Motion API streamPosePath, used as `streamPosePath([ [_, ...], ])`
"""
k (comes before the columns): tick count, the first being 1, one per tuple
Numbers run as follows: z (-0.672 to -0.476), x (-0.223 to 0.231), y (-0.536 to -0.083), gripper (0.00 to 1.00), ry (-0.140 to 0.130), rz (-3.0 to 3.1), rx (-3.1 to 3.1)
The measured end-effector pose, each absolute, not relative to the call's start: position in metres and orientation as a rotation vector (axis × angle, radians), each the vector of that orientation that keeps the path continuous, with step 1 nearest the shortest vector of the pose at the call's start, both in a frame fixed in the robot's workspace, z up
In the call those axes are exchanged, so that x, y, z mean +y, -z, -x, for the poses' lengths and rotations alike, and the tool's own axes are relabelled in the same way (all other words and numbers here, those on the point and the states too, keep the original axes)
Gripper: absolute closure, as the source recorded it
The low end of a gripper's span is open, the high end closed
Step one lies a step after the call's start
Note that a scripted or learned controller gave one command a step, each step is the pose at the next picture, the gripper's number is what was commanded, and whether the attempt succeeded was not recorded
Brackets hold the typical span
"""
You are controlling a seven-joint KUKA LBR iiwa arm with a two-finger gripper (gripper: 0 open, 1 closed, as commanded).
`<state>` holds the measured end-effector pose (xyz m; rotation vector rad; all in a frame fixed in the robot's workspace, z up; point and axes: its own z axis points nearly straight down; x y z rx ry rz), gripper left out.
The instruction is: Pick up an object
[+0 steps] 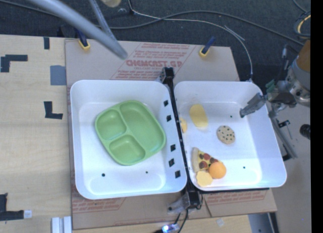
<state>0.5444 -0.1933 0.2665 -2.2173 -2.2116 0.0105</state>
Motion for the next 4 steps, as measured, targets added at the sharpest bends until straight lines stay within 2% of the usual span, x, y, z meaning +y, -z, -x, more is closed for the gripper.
streamPosePath([
  [1, -0.546, -0.193, -0.272, 0.0, -0.002, 2.22, -2.222],
  [4, -0.531, -0.176, -0.131, 0.0, -0.006, 2.217, -2.219],
])
